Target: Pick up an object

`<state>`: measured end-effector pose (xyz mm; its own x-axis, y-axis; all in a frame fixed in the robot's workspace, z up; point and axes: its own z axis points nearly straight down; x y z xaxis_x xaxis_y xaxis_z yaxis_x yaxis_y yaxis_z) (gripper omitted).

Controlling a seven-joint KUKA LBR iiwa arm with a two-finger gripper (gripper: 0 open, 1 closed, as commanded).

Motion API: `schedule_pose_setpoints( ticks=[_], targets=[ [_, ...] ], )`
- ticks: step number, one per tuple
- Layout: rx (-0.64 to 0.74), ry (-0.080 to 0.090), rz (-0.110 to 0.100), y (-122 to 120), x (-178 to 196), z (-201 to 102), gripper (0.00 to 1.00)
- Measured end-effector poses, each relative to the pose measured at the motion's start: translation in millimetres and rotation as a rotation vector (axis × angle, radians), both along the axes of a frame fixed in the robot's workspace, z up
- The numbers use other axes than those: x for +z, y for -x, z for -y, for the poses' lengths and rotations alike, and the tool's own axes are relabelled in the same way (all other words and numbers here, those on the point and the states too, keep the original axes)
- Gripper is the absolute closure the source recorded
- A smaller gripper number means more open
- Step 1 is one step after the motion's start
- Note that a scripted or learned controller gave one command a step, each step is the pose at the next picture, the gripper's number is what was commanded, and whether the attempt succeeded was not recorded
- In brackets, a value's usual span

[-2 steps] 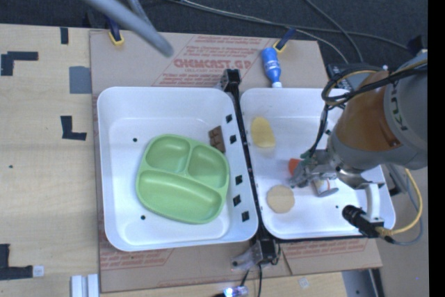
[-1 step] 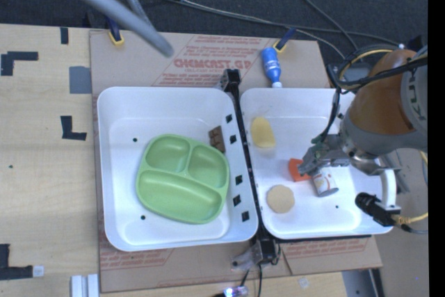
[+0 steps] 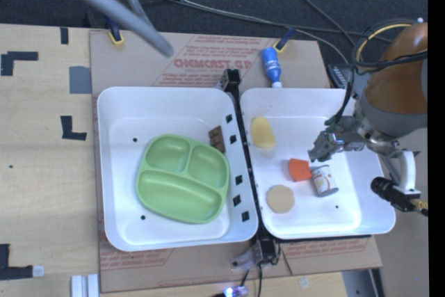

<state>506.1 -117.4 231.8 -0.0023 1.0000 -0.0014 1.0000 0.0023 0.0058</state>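
**Robot arm reaching over the right-hand bin**

Camera view, looking down: two shallow white bins sit side by side on a wooden bench (image 3: 42, 170). The left bin (image 3: 111, 149) holds a pale green plastic divided plate (image 3: 183, 178) and a small brown block (image 3: 217, 140) near the divider. The right bin (image 3: 348, 219) holds a pale yellow rounded lump (image 3: 262, 132), an orange wedge-shaped block (image 3: 300, 170), a tan flat disc (image 3: 281, 199) and a small white can with a red label (image 3: 322, 181). The grey arm's claw (image 3: 325, 147) hangs just above the can and orange block.
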Motion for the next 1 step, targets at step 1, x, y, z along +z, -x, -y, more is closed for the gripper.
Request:
schedule_pose_setpoints(
  ticks=[1],
  targets=[
    [-0.002, -0.001, -0.007, -0.1, -1.9, -0.2, 1.00]
  ],
)
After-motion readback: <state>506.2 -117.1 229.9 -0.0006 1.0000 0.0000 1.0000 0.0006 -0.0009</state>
